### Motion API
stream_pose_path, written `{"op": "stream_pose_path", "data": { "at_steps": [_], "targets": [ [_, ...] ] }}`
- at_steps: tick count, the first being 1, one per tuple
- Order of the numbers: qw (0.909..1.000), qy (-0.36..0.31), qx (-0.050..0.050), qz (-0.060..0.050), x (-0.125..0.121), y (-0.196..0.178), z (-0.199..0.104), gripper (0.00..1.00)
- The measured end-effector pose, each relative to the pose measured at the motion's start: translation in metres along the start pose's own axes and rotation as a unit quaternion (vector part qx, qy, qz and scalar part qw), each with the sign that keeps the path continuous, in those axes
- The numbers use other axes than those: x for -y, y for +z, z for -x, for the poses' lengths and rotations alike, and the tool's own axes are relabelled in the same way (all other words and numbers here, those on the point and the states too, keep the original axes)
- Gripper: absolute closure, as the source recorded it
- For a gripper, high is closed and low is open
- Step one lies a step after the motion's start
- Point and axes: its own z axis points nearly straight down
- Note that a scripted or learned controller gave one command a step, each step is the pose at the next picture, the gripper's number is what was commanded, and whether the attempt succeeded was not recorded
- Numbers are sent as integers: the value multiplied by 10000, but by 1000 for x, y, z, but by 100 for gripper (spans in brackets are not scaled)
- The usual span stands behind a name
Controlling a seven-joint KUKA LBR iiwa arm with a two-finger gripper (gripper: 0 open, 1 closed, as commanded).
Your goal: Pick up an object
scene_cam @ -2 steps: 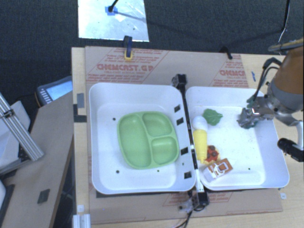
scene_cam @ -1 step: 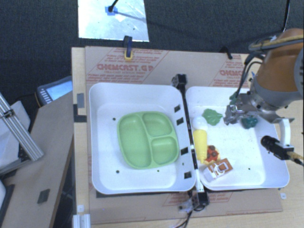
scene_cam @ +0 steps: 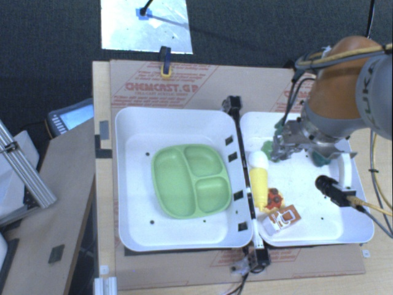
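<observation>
End effector (scene_cam: 284,147) was low in the right bin (scene_cam: 353,229); finger state unclear. Yellow bottle (scene_cam: 258,183) sat just beside it, green object (scene_cam: 268,147) touching.

A green divided plate (scene_cam: 189,180) lies flat in the left white bin (scene_cam: 132,128), near its middle; the right white bin (scene_cam: 353,226) stands just beside it, and black clips (scene_cam: 234,104) sit along the edge where they meet. Both bins rest on a brown cardboard sheet (scene_cam: 196,82); a yellow clamp (scene_cam: 166,63) holds its far edge, and beyond it a shiny metal plate (scene_cam: 123,17) lies on dark cloth.
</observation>
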Motion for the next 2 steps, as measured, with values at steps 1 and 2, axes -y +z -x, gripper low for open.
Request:
{"op": "stream_pose_path", "data": {
  "at_steps": [1, 2],
  "targets": [
    [10000, -3, -2, -7, 1, 12, -54, 100],
    [10000, -3, -3, -1, 2, 10, -97, 100]
  ]
}}
